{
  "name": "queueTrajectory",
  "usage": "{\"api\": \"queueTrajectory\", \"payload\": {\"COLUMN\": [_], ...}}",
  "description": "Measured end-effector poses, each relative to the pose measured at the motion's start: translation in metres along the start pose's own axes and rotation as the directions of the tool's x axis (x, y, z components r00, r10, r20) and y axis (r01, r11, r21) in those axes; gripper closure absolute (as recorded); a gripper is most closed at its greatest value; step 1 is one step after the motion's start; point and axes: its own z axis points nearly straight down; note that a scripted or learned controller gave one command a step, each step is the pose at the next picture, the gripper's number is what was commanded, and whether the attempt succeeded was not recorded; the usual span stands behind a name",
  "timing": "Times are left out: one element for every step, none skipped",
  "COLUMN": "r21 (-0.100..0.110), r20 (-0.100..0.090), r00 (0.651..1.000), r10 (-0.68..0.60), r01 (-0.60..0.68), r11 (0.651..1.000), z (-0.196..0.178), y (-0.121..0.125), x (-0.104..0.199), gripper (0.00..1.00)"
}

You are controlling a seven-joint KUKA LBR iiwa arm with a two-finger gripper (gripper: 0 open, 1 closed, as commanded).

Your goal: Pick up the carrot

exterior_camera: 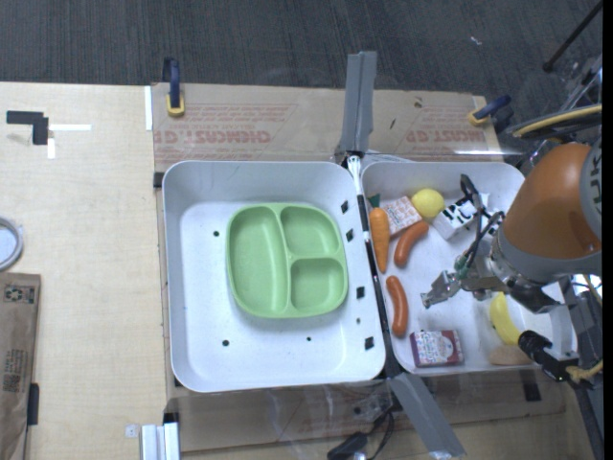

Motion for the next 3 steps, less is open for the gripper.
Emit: {"api": "queueTrajectory", "payload": {"r21": [0.000, 0.003, 0.002], "r20": [0.000, -0.001, 0.002], "r00": [1.000, 1.000, 0.961], "r10": [0.012, 0.014, 0.277], "r01": [-0.012, -0.014, -0.277], "r11": [1.000, 1.000, 0.961], "z": [0.022, 0.016, -0.077], "y": [0.073, 0.073, 0.034], "x": [-0.050, -0.051, 0.052], "gripper": [0.00, 1.00, 1.00]}}
